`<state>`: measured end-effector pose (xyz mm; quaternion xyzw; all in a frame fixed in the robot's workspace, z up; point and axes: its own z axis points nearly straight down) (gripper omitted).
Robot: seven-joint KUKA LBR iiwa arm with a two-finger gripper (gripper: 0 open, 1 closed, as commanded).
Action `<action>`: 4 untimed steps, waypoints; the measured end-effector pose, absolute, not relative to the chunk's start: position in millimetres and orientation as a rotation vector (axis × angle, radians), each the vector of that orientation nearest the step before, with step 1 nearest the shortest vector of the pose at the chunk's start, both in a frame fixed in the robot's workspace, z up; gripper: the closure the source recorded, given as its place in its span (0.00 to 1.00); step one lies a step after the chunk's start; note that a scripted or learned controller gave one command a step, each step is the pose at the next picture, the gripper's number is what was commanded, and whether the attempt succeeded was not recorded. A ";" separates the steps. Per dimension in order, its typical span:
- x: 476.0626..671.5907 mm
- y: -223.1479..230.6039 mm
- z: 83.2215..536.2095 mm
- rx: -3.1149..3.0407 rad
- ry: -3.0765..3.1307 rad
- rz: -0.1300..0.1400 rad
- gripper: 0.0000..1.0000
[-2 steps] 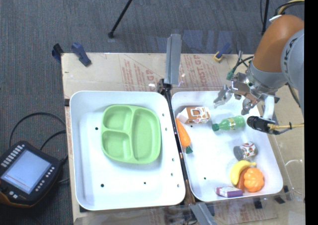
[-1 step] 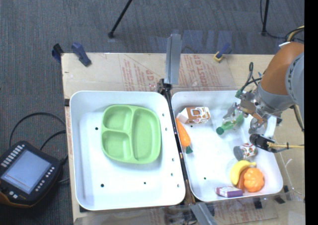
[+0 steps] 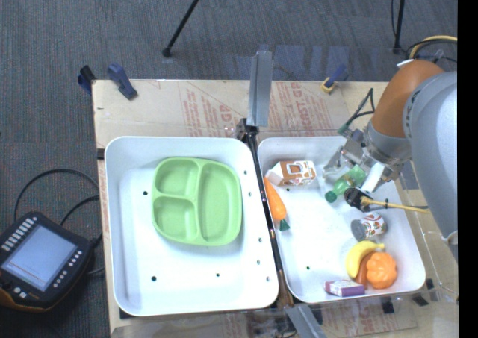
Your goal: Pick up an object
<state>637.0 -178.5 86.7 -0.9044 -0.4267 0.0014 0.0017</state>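
Hovering over right bin [image 3: 314,284], tool [image 3: 357,169] above green bottle [image 3: 345,183]; grip state unclear.

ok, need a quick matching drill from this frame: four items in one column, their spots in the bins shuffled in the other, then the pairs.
Items:
1. green divided plate
2. toy carrot
3. small carton
4. orange pumpkin

Places:
A. right bin, near-right corner, beside the banana
B. left bin, middle
C. right bin, far-left area
D. right bin, along its left wall

Pairs: 1-B, 2-D, 3-C, 4-A
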 end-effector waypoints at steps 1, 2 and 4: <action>587.7 -200.2 86.5 -2.846 -1.298 0.002 0.00; 613.3 -198.6 106.6 -2.789 -1.437 0.003 0.00; 556.4 -189.7 85.6 -2.822 -1.368 0.007 0.00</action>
